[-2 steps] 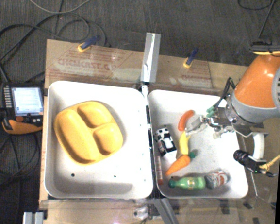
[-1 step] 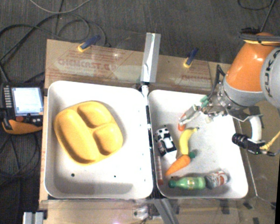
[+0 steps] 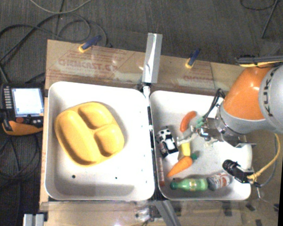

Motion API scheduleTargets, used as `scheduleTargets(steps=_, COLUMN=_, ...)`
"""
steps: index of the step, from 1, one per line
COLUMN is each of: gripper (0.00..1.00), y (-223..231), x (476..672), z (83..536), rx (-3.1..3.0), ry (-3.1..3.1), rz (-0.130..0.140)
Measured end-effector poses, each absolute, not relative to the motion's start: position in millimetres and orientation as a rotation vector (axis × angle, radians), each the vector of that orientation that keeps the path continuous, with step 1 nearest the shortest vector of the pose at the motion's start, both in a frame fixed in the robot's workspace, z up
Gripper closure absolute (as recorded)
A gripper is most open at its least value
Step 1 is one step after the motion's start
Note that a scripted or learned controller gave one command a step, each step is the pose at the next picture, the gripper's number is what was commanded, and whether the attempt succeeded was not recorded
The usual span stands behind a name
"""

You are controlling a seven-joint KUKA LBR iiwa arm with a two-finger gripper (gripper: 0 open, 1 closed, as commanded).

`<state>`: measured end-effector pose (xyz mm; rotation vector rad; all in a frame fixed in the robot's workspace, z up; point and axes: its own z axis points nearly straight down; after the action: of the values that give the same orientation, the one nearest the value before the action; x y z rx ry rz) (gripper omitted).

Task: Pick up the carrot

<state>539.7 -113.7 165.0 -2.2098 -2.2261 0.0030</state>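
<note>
Approach step — gripper hovers just above-right of the carrot, nothing between the fingers, can't tell jaw state. Carrot lies just above the green bottle — next: descend, straddle it.

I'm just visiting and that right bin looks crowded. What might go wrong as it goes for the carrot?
The carrot lies tight between a yellow piece and a green bottle, so the gripper might grab or shove a neighbour instead. An orange-red piece beside the gripper looks similar and could be mistaken for the carrot.
</note>
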Motion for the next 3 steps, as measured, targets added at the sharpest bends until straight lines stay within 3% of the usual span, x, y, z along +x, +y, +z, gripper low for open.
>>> scheduleTargets(steps=1, gripper=0.00, y=-116, x=511.5, z=120, rx=-1.989, ry=-2.461, rz=-0.024)
scheduleTargets(steps=2, gripper=0.00, y=-106, x=506.9, z=113, rx=-1.696, ry=-2.728, rz=-0.044)
scheduleTargets(steps=3, gripper=1.00, y=-99, x=511.3, z=128, rx=-1.687, ry=-2.732, rz=-0.066)
